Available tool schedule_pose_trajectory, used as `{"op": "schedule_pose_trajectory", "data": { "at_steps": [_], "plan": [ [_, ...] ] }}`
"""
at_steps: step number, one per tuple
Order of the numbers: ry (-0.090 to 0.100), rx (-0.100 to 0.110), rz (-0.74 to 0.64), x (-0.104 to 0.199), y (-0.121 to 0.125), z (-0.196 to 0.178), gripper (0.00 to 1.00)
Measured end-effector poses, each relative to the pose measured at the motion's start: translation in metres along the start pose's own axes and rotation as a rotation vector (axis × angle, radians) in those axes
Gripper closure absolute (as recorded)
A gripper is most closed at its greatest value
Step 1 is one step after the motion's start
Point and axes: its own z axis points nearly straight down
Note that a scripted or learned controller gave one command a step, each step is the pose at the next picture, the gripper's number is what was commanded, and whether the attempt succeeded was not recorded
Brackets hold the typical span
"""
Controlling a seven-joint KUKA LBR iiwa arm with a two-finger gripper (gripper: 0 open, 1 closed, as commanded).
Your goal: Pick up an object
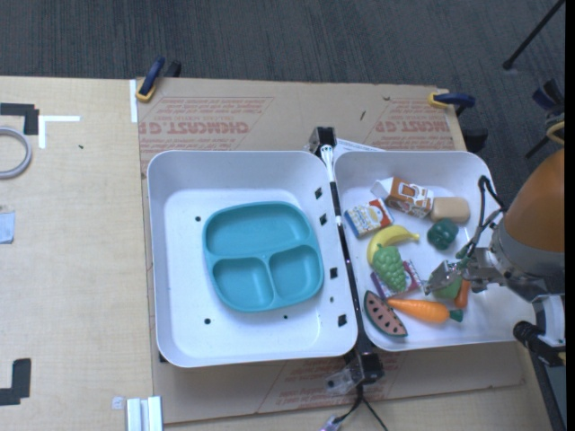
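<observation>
Cardboard sheeting covers the worktop (81,241), and on it two white bins sit side by side: the left bin (171,268) carries a teal divided plate (262,256), and the right bin (422,162) carries a heap of toy food. The arm (544,218) reaches in from the right, and its gripper (446,279) hangs low over the front right part of that bin, just above the toy carrot (420,309).

Whether the fingers are spread or pressed together cannot be told; they blur into the clutter, and nothing shows plainly between them.

The carrot looks like the likeliest target. It lies lengthwise toward the watermelon slice (384,315), with the green grapes (389,267) and banana (393,237) close behind, and a small orange piece (461,296) just beside the gripper.

To grasp well, the fingers should straddle the carrot across its narrow width, near the thick middle, and descend straight so they do not nudge the neighbours. A smooth tapered shape may slip, so a slow vertical lift seems wise.
</observation>
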Motion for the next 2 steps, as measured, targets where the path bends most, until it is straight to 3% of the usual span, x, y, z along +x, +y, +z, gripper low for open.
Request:
{"op": "schedule_pose_trajectory", "data": {
  "at_steps": [1,2],
  "plan": [
    [0.000,-0.001,0.004,-0.0005,0.0008,-0.0099,1.00],
    [-0.001,-0.002,0.004,-0.0006,0.0008,-0.0099,0.00]
  ]
}}
